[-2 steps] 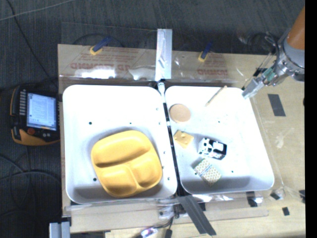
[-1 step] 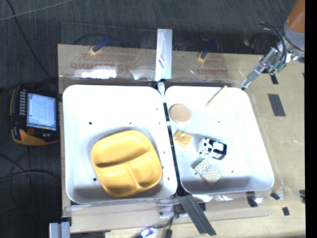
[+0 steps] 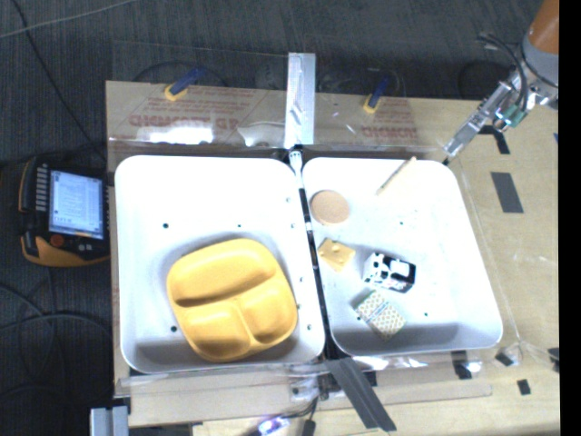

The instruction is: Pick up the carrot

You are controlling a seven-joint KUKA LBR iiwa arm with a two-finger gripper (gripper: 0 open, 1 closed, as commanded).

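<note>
1. The right shallow white plastic bin [image 3: 472, 243] holds a round tan disc [image 3: 329, 207], a thin pale stick [image 3: 396, 176], a yellow wedge-shaped block [image 3: 336, 254], a small black-and-white object [image 3: 390, 272] and a checked block [image 3: 381, 314].
2. I cannot tell which of these, if any, is the carrot.
3. A smooth yellow divided plate [image 3: 232, 296] lies in the left white bin [image 3: 145, 243].
4. The gripper [image 3: 458, 143] hangs over the table [image 3: 536, 271], just beyond the right bin's far corner; open or closed cannot be told.
</note>
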